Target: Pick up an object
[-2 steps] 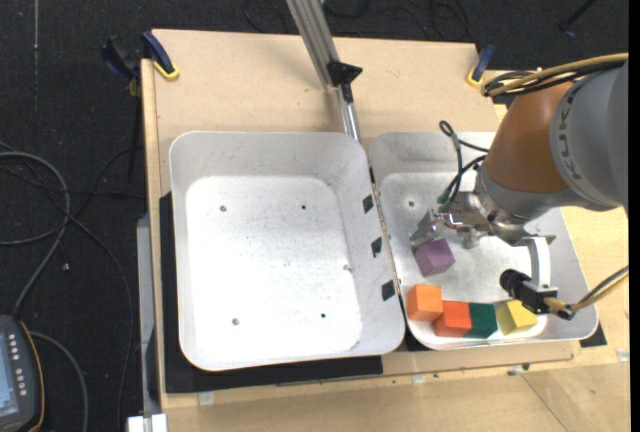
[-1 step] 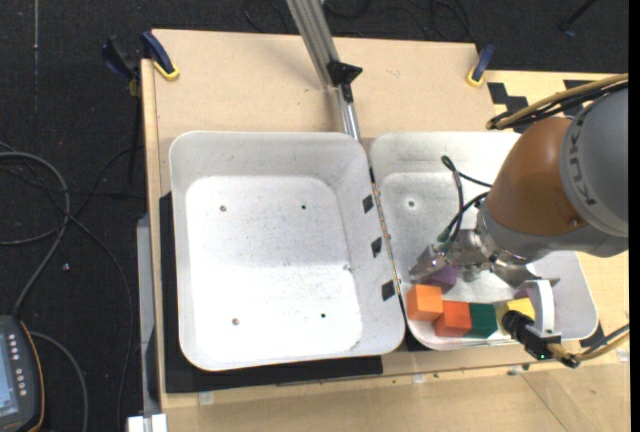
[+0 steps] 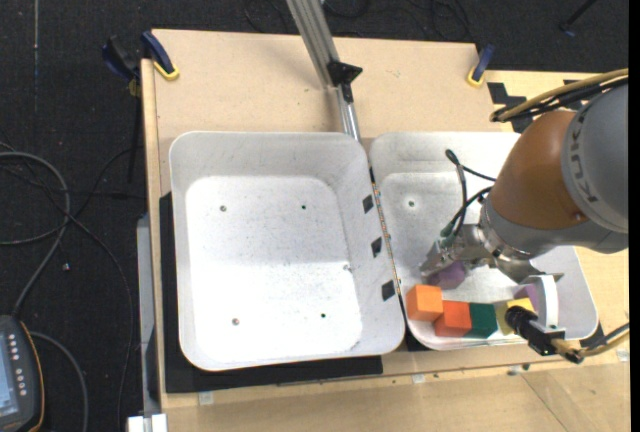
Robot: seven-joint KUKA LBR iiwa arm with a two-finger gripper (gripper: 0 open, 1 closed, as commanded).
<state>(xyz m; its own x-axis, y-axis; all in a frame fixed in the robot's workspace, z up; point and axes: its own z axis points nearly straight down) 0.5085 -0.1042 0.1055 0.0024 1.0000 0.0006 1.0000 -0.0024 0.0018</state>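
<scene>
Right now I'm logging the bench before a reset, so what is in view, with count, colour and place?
Bins: two, white; left one beside right one.
Orange blocks: two, right bin's near edge, at and.
Green block: one, right of the orange ones.
Purple object: one, under the pincer.
Yellow piece: one, right bin's near right corner.
Clamps: two, blue-yellow, bench's far corners.
Arm: one, grey and orange, over the right bin.
Pincer: one, low in the right bin.
</scene>
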